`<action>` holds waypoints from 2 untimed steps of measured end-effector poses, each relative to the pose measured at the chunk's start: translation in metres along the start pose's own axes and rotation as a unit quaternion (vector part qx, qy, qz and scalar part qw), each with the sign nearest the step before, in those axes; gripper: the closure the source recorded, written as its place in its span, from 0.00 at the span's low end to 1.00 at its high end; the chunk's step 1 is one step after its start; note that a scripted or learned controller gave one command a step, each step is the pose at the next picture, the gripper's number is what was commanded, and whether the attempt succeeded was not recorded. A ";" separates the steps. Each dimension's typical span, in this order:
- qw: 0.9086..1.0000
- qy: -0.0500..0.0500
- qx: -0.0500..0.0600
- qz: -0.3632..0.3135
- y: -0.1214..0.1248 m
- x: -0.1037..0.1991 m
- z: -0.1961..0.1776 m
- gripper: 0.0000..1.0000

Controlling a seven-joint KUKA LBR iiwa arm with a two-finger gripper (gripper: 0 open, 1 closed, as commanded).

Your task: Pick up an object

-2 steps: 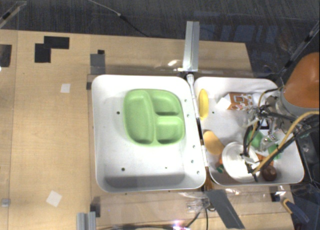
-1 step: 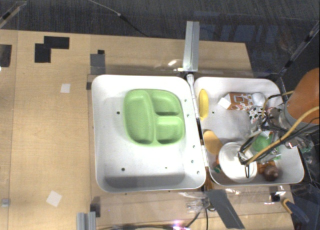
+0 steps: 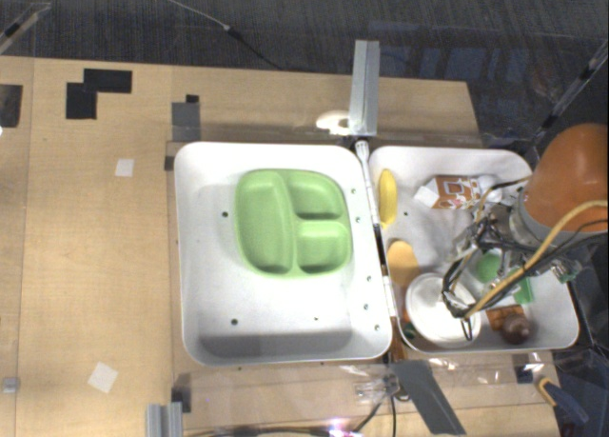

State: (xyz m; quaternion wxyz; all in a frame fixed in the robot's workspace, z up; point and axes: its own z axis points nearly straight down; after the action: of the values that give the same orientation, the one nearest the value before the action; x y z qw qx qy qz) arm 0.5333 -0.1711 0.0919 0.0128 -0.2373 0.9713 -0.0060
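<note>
Now | pincer (image 3: 487,268) low in right bin (image 3: 457,164) | grip state unclear | green tray (image 3: 290,221) in left bin (image 3: 205,235)

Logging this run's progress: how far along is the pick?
Done: the grey arm with the orange band has reached into the right white bin, low among its clutter. In hand: nothing visibly lifted; cables hide the gripper. The yellow banana-shaped toy, orange spoon-shaped piece and white round bowl lie in the bin. The green divided plate sits in the left bin. Left: grasp and lift.
</note>
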 end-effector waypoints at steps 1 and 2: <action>1.000 -0.010 0.006 -0.003 -0.002 -0.007 -0.015 1.00; 0.989 0.008 -0.012 -0.147 -0.069 -0.062 -0.049 1.00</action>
State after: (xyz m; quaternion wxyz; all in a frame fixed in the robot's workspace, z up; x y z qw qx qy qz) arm 0.6184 -0.2033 0.1436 0.0014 -0.3772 0.9261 0.0015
